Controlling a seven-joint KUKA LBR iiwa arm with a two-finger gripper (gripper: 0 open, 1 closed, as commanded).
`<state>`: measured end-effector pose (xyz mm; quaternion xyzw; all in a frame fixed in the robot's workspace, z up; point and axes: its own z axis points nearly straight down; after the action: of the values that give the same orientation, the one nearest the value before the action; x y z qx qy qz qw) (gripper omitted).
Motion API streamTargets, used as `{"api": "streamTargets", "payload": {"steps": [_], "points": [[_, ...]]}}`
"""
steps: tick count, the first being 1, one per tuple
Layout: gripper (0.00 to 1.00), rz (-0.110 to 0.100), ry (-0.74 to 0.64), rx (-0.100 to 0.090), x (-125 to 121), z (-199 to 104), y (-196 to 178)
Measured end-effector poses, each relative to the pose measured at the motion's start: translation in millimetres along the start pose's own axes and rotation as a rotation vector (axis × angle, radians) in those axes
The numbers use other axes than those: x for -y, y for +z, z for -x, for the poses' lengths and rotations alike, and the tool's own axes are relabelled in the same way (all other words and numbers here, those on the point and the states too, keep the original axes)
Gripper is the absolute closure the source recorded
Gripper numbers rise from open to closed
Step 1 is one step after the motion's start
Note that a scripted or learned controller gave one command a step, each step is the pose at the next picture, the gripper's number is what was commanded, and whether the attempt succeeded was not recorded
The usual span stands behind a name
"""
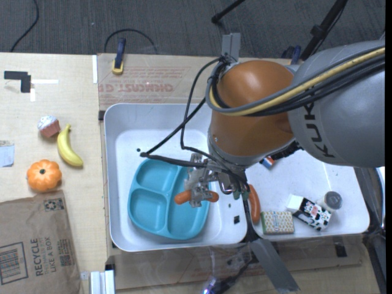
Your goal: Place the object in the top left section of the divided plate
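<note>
Starting at the far left, the counter (55, 78) carried a small cupcake (48, 127), a yellow banana (68, 147) just beside it, and an orange pumpkin (44, 175) below them, near a brown paper bag (33, 247) printed with "RECYCLE". A blue clamp with a yellow tip (118, 63) sat at the top edge of the cardboard behind the bins. The left white bin (113, 164) held a blue divided plate (162, 199) with three sections, tilted a bit toward lower right. An orange hot-dog-like object (185, 196) lay over the plate's right side, about at the divider between the large right section and the left ones, not in the top left section. The gripper (199, 192) hung right over that object, touching or nearly touching it; whether the fingers were closed on it was not clear, cluttered by cables and metal parts. The grey arm with its orange band (254, 112) covered the bins' middle, coming from the right. A second orange sausage-shaped piece (253, 204) stood upright-ish at the wall between the bins. The right bin (343, 228) had a speckled sponge-like square (277, 222), a white block (295, 202), a black-and-white cow-pattern carton (315, 215) and a grey round cap (332, 199), all near each other. A red-white-blue bit (267, 162) peeked from under the arm.
</note>
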<state>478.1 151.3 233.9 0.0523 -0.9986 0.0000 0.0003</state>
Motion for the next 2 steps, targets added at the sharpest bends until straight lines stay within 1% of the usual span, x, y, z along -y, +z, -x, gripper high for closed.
{"api": "streamTargets", "payload": {"steps": [1, 2], "points": [[1.00, 0.000, -0.125, -0.001, -10.9, 9.0, 53.2], [1.00, 0.000, -0.064, 0.003, 57.7, 6.1, 11.6]]}}
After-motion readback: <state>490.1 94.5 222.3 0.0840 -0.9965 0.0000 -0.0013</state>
